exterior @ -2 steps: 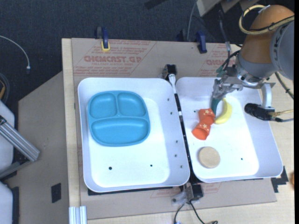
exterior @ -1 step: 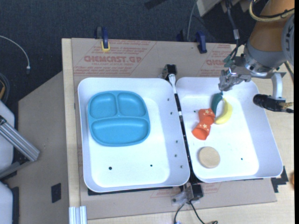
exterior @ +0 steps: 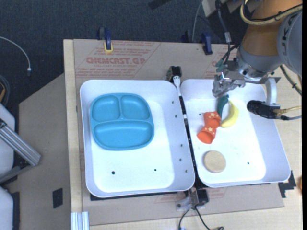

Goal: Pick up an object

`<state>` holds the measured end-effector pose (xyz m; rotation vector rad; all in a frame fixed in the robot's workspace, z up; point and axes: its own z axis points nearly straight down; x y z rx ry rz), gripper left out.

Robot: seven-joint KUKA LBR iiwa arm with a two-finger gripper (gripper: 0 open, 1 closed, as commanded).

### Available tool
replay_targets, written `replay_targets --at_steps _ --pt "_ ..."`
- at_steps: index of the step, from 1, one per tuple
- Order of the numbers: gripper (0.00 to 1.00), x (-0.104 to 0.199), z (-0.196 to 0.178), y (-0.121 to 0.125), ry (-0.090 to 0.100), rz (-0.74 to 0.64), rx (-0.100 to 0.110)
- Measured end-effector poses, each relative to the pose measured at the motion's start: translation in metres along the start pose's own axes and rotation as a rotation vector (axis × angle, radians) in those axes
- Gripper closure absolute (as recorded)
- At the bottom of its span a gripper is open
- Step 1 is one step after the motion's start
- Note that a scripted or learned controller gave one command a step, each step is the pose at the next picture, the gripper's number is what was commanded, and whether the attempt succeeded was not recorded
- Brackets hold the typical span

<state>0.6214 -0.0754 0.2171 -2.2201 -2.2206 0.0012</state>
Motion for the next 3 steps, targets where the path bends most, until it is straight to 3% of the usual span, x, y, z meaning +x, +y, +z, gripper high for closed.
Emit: replay_targets --at_steps 3 --pt "1.0 0.159 -0.022 -0.034 0.0 -0.004 -0.003"
